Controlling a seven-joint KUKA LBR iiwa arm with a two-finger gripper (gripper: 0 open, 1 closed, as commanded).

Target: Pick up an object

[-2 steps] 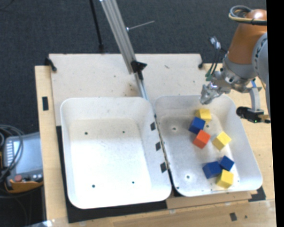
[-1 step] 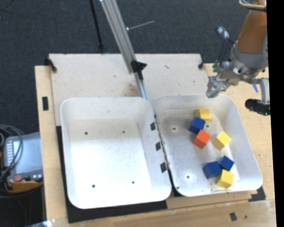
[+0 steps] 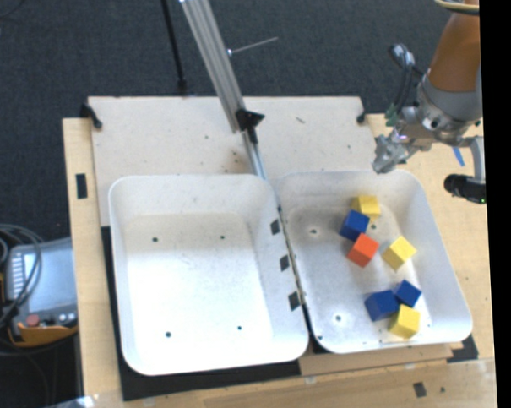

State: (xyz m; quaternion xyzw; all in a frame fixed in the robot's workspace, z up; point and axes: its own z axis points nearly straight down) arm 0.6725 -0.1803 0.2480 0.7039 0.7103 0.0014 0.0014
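Observation:
Several small blocks lie in the right bin [image 3: 434, 225]. A yellow block [image 3: 367, 205] sits by a blue block [image 3: 354, 225], with an orange block [image 3: 363, 250] just below them and another yellow block [image 3: 400, 253] to its right. Lower down, two blue blocks [image 3: 382, 304] [image 3: 408, 293] sit beside a third yellow block [image 3: 405, 322]. My gripper [image 3: 389, 158] hangs above the bin's far rim, up and to the right of the top yellow block, with nothing seen in it.
The left bin [image 3: 199, 269] stands beside the right one. A slanted metal pole [image 3: 220, 69] rises from the back of the bench between the bins. Cables and a pendant [image 3: 31, 289] lie off the bench at left.

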